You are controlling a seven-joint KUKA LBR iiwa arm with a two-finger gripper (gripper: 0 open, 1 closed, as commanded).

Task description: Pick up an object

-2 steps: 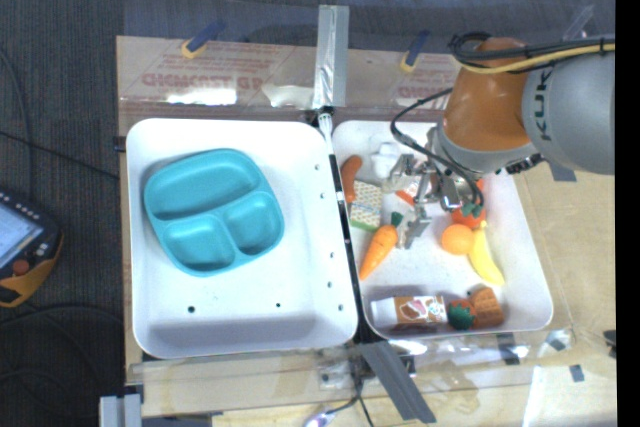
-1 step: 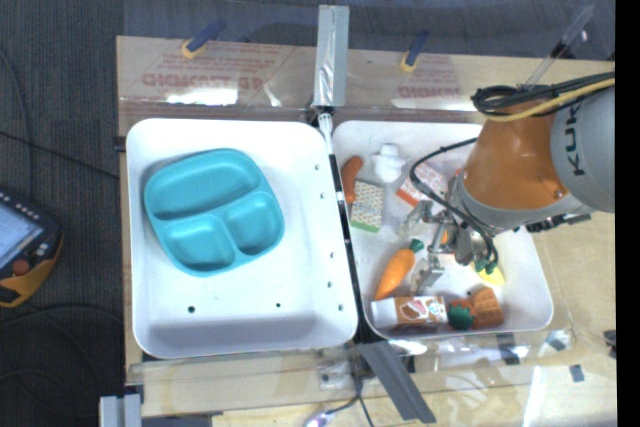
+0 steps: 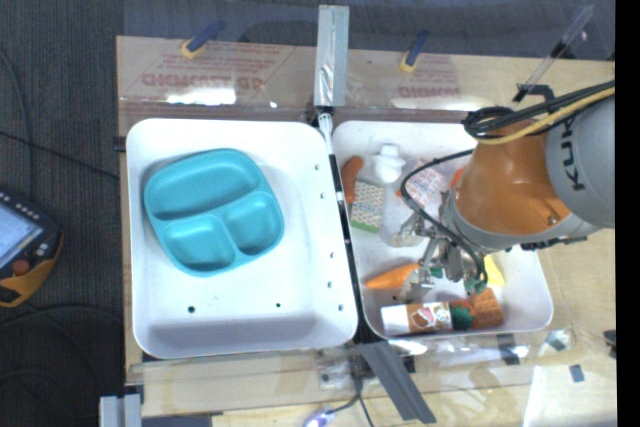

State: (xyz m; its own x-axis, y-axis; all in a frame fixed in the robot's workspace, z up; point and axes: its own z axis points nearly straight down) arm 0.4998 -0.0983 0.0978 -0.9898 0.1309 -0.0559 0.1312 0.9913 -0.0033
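Observation:
My gripper (image 3: pixel 437 267) hangs low over the middle of the right bin (image 3: pixel 530 300), under the orange wrist band. Its tips sit just above an orange carrot-like piece (image 3: pixel 388 278) and beside a small yellow item (image 3: pixel 493 272). A white tube with a red label (image 3: pixel 420 317) and an orange bottle with a green cap (image 3: pixel 478 312) lie along the bin's front wall. Farther back are a white bottle (image 3: pixel 386 161), a patterned packet (image 3: pixel 367 206), an orange-red piece (image 3: pixel 351 173) and a pink-printed pack (image 3: pixel 432 183). I see nothing between the fingers.
The left bin (image 3: pixel 180 310) holds a teal divided tray (image 3: pixel 212 208). A metal divider post (image 3: pixel 331 55) stands at the back between the bins. Black and yellow cables (image 3: pixel 520 115) arc over the right bin's back corner.

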